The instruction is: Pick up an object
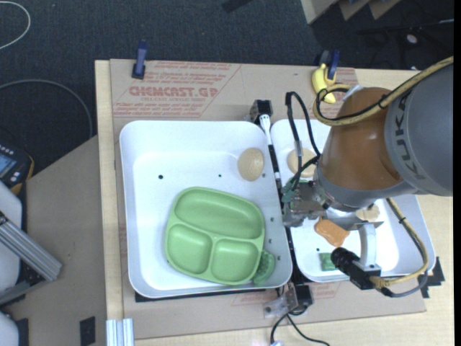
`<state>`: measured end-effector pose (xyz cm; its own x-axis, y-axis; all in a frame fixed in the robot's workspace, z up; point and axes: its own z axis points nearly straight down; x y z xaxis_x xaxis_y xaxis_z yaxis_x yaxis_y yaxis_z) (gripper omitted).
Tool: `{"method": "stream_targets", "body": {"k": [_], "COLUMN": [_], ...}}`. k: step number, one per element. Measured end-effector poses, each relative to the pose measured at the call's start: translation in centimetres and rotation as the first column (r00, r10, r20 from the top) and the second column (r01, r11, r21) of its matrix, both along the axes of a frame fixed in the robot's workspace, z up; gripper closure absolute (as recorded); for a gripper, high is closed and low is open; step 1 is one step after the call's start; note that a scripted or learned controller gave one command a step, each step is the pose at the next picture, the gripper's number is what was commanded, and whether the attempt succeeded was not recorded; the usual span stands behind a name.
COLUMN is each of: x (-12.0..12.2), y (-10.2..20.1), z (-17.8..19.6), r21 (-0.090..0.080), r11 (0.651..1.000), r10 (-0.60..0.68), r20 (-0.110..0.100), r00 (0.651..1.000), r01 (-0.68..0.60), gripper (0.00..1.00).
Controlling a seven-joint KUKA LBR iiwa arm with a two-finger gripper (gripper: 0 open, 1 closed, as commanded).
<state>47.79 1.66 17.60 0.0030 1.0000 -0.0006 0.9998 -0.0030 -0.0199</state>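
Arm point(374, 139) in grey with an orange band reaches in from the bench's right edge and hangs over the right bin point(403, 247), covering most of it. Its jaws point(299, 204) sit low at the bin's left wall, close to the divide between the two bins; whether they are spread or pressed together cannot be told, since the wrist hides them.

Just beside the wrist, toward the near edge, an orange block point(331, 231) lies on the right bin's floor, and a small green piece point(328, 261) lies nearer still to the bin's near wall. A pale round thing point(297, 158) peeks out at the bin's far side, partly behind cables.

The left bin point(144, 164) holds a green divided tray point(215, 235) in its near half, with a small dark-green object point(265, 265) touching the tray's near right corner. A tan ball point(251, 163) rests toward the bin's far right corner.
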Motion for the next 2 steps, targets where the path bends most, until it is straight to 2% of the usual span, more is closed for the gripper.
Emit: {"method": "stream_targets", "body": {"k": [1,2], "x": [0.3,0.1], "y": [1.5,3.5], "z": [19.1,15.5], "r21": [0.003,0.001], "r11": [1.000,1.000], "r10": [0.006,0.005], "r20": [0.041,0.014], "r00": [0.999,1.000], "r01": [-0.006,-0.005], "gripper": [1.00,1.00]}}
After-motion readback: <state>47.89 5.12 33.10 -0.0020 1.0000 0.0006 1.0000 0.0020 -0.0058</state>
